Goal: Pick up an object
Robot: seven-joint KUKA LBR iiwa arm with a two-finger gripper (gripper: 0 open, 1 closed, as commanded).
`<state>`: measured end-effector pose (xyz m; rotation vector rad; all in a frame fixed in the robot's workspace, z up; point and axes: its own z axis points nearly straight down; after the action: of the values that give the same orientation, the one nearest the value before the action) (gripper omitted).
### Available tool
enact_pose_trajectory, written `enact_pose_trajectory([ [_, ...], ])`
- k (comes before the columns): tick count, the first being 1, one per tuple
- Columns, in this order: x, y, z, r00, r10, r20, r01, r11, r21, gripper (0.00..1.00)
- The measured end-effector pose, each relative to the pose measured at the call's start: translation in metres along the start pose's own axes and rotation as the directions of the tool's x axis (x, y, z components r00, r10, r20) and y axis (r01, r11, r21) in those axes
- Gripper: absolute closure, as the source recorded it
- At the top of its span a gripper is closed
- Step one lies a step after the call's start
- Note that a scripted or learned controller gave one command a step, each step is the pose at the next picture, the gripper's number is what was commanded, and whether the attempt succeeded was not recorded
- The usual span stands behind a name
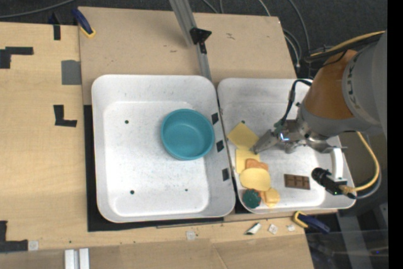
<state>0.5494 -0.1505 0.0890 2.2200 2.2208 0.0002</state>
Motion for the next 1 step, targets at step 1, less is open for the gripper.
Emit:
enact_pose_trajectory([
  [1, 0.0007, -0.0001, -0.0103, 1.000, -0.002, -0.001, 0.002, 1.000, 0.001, 1.00],
])
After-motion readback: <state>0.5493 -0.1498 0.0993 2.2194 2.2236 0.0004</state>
